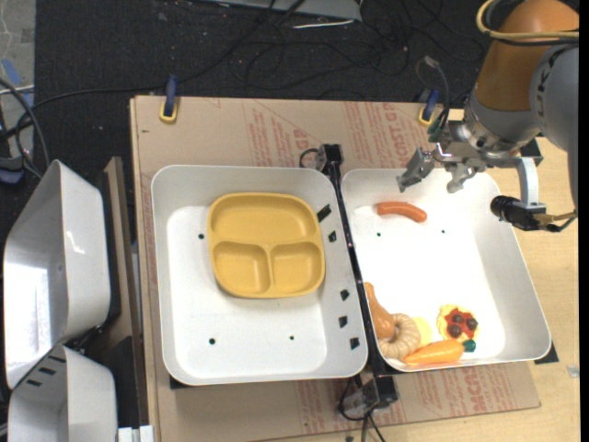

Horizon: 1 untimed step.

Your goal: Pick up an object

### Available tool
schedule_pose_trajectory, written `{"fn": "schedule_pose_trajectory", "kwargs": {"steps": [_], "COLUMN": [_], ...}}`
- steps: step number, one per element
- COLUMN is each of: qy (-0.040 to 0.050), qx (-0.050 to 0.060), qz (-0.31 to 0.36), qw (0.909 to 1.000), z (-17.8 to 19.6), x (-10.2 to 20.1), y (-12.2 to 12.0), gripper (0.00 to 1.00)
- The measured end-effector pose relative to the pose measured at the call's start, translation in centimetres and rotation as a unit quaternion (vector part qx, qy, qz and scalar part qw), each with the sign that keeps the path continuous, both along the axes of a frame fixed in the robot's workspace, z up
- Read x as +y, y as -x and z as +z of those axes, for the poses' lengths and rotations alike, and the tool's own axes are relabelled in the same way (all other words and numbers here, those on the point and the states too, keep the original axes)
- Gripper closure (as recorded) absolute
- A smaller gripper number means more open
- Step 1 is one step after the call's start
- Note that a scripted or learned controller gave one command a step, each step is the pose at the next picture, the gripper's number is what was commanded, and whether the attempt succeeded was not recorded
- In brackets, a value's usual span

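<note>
My gripper (436,175) hangs over the far edge of the right bin (502,247), its two fingers spread apart with nothing between them. Just below and to the left of it lies an orange sausage (401,211) on the bin floor. In the bin's near corner sit a tan squash-shaped toy (378,313), a pale shrimp-like piece (400,334), a carrot (435,352) and a yellow slice with red toppings (457,322).
The left bin (184,330) holds a yellow divided plate (267,245). Black clips line the divider between the bins. Clamps (168,110) hold the cardboard base at the back. White containers (51,247) stand at the far left.
</note>
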<state>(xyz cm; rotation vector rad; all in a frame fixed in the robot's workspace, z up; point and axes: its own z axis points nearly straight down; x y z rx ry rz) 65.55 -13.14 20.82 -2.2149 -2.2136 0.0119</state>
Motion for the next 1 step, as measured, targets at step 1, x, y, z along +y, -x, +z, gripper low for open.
{"fn": "schedule_pose_trajectory", "kwargs": {"steps": [1], "qy": [0.001], "qx": [-0.006], "qz": [0.001], "qw": [1.0], "z": [0.77], "x": [0.01], "y": [-0.29], "gripper": [0.0]}}
